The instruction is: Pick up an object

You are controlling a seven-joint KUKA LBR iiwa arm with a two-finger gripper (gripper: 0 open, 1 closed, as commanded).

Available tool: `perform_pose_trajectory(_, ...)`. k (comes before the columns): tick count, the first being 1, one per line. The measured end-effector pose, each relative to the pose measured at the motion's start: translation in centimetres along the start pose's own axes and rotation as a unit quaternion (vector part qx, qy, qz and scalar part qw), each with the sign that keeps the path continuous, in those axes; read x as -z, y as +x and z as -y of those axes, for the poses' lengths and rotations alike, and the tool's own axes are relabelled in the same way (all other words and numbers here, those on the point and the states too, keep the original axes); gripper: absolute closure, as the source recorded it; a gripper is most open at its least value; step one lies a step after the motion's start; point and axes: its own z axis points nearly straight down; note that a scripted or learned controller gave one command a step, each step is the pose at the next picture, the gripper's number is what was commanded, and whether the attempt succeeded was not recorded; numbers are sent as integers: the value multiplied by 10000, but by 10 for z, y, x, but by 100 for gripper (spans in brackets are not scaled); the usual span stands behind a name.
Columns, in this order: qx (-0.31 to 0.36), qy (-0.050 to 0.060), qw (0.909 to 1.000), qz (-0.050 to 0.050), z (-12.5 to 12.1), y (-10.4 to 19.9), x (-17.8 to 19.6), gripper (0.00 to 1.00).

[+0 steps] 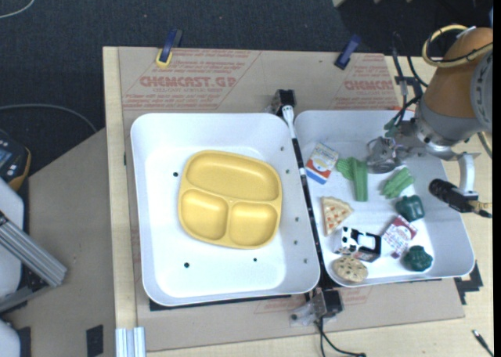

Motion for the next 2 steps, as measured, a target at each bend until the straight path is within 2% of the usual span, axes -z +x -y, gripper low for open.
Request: perform_pose_trajectory(2, 3, 40, 10000, -13, -10, -3, 117, 100)
